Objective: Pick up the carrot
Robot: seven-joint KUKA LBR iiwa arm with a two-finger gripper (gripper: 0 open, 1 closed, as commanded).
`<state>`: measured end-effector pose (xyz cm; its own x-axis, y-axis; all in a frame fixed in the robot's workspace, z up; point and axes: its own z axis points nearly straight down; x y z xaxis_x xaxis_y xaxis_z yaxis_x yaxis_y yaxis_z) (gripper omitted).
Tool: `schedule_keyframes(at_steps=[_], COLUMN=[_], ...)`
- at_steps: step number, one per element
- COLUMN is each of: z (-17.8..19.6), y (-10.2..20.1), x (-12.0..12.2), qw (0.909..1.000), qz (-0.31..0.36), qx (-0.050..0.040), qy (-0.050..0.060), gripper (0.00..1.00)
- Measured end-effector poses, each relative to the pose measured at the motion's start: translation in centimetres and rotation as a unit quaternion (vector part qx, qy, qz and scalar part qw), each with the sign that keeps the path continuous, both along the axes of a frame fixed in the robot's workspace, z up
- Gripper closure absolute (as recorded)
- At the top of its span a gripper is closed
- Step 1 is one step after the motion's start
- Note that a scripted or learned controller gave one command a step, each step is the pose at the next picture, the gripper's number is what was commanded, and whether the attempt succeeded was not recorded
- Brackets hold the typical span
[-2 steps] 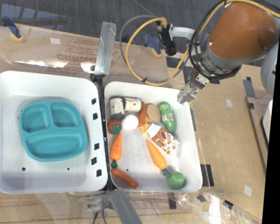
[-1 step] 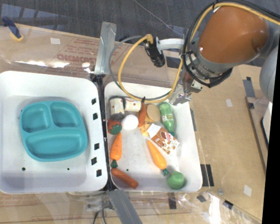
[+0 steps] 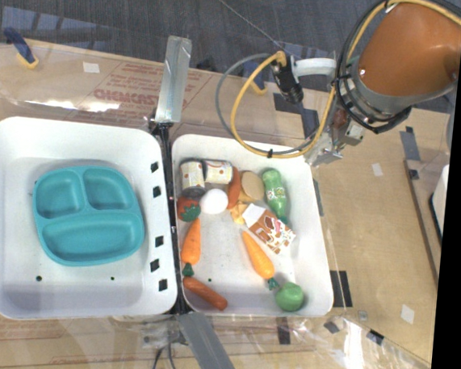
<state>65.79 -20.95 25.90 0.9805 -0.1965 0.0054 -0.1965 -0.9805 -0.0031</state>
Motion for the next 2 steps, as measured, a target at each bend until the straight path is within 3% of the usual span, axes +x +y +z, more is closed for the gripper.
schedule_keyframes(at_steps=[1,2], z=[-2.5,-1.5], y=[-0.1,0.2], x=[-10.6,-4.8], qw=[1.0000,1.0000], qz=[-0.001,0.002], qx=[0.0017,0.0011], qy=[0.003,0.001], gripper=[1.00,1.00])
